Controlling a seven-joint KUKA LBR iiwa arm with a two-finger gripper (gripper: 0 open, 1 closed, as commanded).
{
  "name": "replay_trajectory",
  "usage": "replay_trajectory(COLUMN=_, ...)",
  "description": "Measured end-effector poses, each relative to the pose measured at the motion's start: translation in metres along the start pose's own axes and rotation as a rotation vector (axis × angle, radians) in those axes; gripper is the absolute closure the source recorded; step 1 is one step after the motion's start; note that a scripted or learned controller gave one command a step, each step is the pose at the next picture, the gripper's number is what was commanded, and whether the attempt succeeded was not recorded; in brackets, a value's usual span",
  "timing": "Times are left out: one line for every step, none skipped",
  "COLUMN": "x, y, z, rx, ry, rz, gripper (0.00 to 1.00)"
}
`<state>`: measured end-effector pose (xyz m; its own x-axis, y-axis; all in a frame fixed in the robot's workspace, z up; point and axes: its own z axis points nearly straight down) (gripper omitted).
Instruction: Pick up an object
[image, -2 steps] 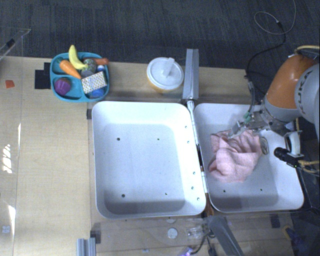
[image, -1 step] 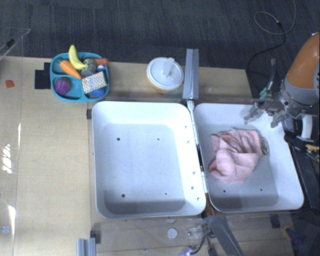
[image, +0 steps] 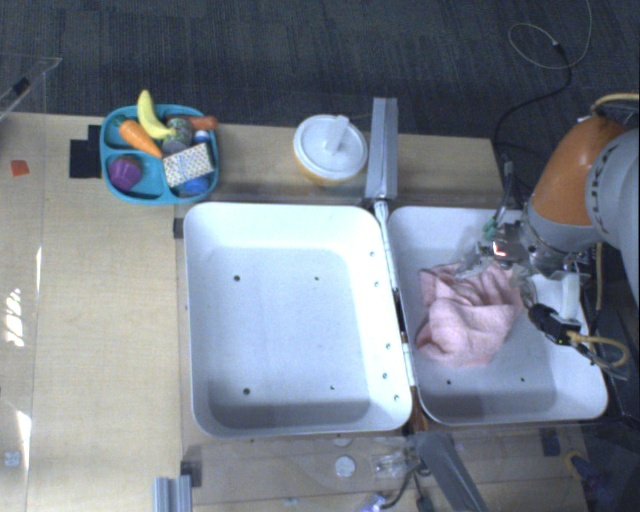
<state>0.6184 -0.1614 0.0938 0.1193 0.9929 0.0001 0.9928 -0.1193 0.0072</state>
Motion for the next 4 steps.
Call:
replay_trajectory(x=0.034, y=-0.009, z=0.004, rx=-0.010, ry=-0.002, rz=-0.221, gripper=0.00)
replay_trajectory(x=0.035, y=-0.006, z=-0.006, rx=-0.016, ry=-0.001, rz=-0.221, gripper=1.00)
replay_trajectory(x=0.078, y=-0.012, z=-0.143, rx=0.002, ry=0.001, rz=-0.435, gripper=1.00)
replay_trajectory(x=0.112, y=0.039, z=-0.105, rx=0.005, ry=0.002, rz=-0.636, gripper=1.00)
